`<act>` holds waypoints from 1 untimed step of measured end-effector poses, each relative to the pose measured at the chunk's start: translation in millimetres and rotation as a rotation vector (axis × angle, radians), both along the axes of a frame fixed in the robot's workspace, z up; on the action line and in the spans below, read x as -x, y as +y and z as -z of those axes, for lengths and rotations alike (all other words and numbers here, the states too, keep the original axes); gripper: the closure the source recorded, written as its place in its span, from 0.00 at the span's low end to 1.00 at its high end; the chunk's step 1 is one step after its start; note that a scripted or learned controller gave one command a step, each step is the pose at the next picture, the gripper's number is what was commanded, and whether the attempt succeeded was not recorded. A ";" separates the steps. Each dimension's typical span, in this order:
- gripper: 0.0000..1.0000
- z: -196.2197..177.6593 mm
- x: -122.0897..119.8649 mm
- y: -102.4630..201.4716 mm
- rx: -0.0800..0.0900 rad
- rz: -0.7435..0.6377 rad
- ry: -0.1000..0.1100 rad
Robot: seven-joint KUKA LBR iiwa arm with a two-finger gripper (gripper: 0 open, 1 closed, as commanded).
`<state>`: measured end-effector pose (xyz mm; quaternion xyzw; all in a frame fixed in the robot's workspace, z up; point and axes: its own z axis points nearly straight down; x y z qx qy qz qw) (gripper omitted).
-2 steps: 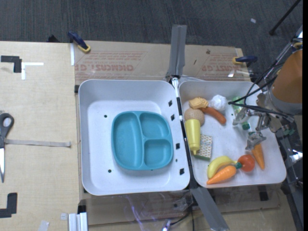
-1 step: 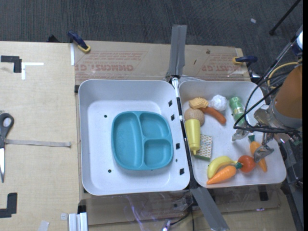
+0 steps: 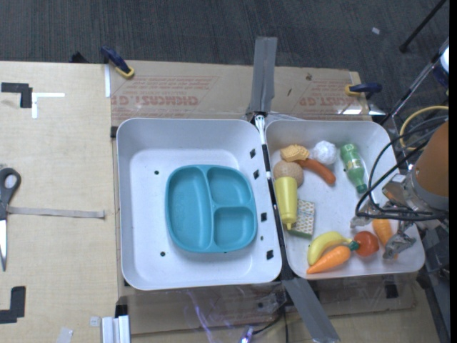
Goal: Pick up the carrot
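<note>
Carrot (image 3: 330,259) lies in right bin (image 3: 325,131) w/ banana (image 3: 325,244), not picked. Gripper (image 3: 395,241) nearby; grip state can't tell. All left to do.

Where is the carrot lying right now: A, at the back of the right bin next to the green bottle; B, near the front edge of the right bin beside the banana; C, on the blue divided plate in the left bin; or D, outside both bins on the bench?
B: the carrot lies near the front edge of the right bin, just below the banana.
</note>
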<state>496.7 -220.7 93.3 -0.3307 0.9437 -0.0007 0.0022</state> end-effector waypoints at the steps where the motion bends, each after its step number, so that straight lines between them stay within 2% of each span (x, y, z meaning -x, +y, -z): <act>1: 0.00 0.4 8.2 7.1 -0.007 -0.330 -0.002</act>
